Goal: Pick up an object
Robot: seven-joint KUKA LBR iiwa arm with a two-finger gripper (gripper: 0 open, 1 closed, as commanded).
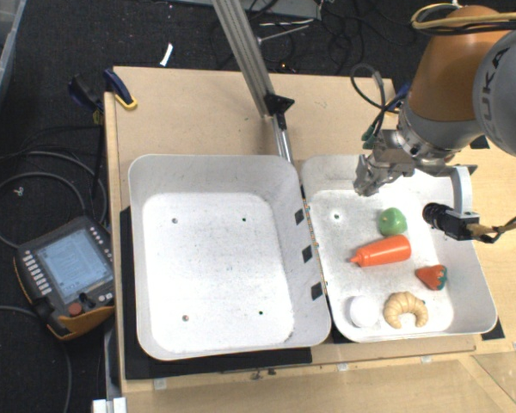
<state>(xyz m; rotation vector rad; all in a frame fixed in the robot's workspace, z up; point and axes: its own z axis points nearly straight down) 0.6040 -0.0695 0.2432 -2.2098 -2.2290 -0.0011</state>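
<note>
Objects lay together in the right bin (pixel 327 198), toward the lower right of the frame. An apple (pixel 393 221), green, sat highest of them, with a carrot (pixel 382 251) just below it, lying roughly level with its tip pointing left. A strawberry (pixel 432 276) rested to the lower right of the carrot, near the bin's right wall. A croissant (pixel 406 309) curved along the bin's bottom edge, and a white disc (pixel 362 311) sat just to its left, very near or touching it.

The gripper (pixel 371 179) hung over the upper part of the right bin, above and to the left of the apple, apart from every object. Whether it was released or clenched could not be told from this slant; nothing showed in its grasp. The arm (pixel 454 67) rose from it to the upper right of the frame, orange band above grey wrist.

The left bin (pixel 208 256) filled the middle of the frame. A pendant (pixel 67 270) lay on the floor at the left edge.
</note>
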